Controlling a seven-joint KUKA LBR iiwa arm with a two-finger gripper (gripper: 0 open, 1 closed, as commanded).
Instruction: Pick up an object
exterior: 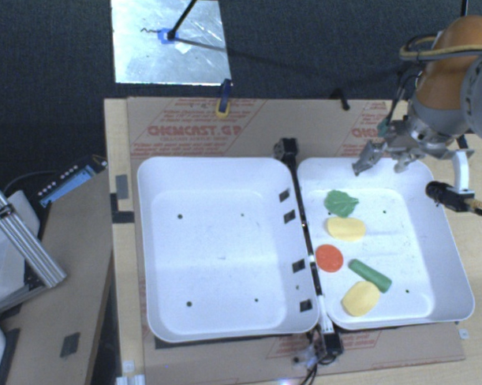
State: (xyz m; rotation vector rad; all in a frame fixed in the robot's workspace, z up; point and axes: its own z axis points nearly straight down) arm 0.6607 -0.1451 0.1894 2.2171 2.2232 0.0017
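Left bin (219,252) has nothing to grab; your targets sit in the right bin (416,221) near the divider. Go for the green cylinder (369,275), long axis running upper-left to lower-right, so close across its short width. Tool (386,160) hovers over the bin's back rim w/ fingers spread, holding nothing.

Bright, even light; slight softness
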